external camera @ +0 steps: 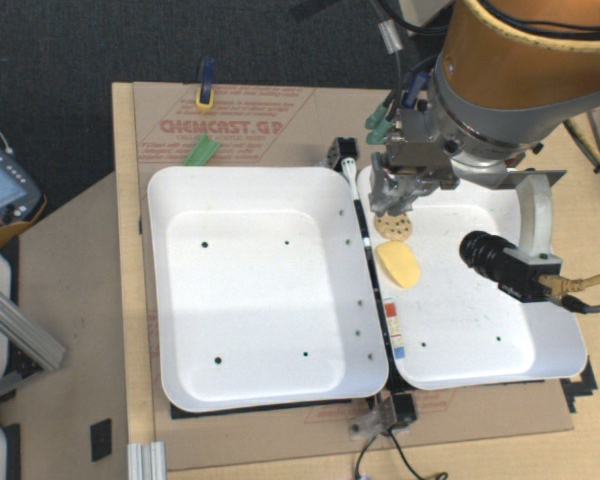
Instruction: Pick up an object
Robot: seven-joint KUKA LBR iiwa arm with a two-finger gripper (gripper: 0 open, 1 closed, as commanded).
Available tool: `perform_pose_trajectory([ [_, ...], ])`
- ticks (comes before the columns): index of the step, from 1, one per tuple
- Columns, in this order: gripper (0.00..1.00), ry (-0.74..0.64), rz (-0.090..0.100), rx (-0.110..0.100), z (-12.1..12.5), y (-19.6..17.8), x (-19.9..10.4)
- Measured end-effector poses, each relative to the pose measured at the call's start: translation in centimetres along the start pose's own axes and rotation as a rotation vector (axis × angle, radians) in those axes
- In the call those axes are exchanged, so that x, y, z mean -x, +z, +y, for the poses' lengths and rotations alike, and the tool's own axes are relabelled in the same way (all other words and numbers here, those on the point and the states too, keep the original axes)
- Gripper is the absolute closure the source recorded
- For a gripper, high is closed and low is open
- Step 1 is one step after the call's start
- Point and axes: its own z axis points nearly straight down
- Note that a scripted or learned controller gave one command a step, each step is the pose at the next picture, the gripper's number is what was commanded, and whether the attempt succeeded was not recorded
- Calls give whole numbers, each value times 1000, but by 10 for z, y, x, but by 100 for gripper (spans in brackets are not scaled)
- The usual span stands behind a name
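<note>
My gripper (390,204) hangs low over the far left corner of the right bin (500,363). Right under its tip lies a round tan cookie-like piece (393,229) with dark spots, partly covered by the gripper. Just in front of that lies a yellow oval object (399,265), flat on the bin floor. Nothing visible is held off the floor. A thin stick with red, white and blue bands (392,328) lies along the right bin's left wall.
The left bin (180,268) stands beside the right one, with a dark gap (365,253) between them. A black clamp (340,154) sits at the far end of that gap. A green clip (201,150) and a blue-yellow clamp (206,86) lie on the cardboard behind.
</note>
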Motion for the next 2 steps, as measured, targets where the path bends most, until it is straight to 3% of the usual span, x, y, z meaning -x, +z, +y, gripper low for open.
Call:
perform_pose_trajectory([
  [2, 100, -1, 0, 5, 1, -20, -1],
])
